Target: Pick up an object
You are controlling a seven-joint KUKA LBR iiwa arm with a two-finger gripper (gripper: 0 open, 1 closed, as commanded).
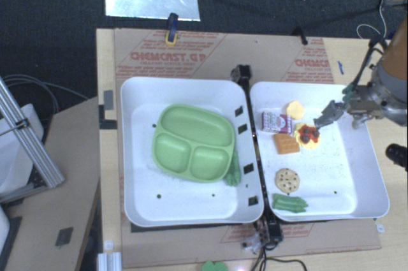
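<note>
The right bin (363, 193) holds several toy foods. A pink and white carton (273, 121) lies by a yellow piece (294, 109). Just below them are an orange block (286, 144) and a red and yellow item (309, 134). A cookie (287, 180) and a green bean pod (290, 203) lie nearer the front. My gripper (338, 121) hangs over the right bin's upper right part, open, with nothing between its fingers. Its left finger (326, 115) is just right of and above the red and yellow item.
The left bin (137, 199) holds a green divided plate (193, 142) with a green scrap (233, 171) at its right edge. A black divider (252, 155) separates the bins. The grey arm (392, 81) enters from the right edge.
</note>
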